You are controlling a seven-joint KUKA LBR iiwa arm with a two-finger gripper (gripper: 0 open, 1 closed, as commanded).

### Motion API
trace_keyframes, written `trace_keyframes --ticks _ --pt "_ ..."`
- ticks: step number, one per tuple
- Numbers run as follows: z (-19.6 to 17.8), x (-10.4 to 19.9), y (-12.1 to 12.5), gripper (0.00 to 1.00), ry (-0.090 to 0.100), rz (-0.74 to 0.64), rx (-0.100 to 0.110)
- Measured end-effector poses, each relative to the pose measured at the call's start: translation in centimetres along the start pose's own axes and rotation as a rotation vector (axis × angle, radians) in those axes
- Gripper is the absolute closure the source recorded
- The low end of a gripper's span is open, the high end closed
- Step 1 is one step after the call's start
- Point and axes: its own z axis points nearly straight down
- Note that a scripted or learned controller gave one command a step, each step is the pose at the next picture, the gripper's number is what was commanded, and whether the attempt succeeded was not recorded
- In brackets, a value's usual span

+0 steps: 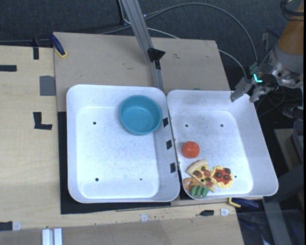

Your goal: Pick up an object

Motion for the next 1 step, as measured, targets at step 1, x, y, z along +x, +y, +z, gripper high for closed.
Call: trace_keyframes --ticks 1 --pt "0.0 0.0 0.0 0.0 0.0 0.0 0.0"
